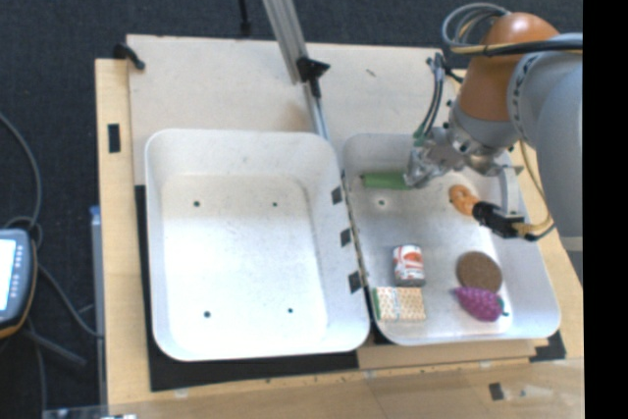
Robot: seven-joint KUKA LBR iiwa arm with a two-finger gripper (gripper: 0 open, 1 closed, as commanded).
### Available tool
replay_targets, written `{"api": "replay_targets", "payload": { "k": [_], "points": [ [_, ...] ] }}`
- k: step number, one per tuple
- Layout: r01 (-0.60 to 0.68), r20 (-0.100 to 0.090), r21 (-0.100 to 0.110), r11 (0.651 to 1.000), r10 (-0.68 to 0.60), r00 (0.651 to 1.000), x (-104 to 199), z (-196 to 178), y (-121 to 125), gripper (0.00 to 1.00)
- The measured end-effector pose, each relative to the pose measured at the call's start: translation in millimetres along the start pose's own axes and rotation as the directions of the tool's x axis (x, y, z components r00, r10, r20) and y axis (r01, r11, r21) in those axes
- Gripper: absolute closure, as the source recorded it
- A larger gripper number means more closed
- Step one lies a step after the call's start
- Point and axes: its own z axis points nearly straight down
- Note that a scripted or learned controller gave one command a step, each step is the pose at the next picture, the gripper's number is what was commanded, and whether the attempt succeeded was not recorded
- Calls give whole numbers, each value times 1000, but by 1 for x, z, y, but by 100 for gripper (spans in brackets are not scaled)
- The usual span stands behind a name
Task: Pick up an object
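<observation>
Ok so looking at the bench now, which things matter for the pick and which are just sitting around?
In play:
- gripper, low at the back of the right bin
- green stick, right beside the gripper, the likeliest target

Lying about:
- orange piece
- small can
- brown disc
- purple grape bunch
- patterned packet
- left bin

Bright, even overhead light, soft shadows, slightly blurred, grainy picture.
</observation>
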Motion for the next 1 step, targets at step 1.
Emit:
{"api": "replay_targets", "payload": {
  "k": [1],
  "points": [
    [0, -1, -3, 1000, 0, 1000, 0, -65, -2, 100]
  ]
}}
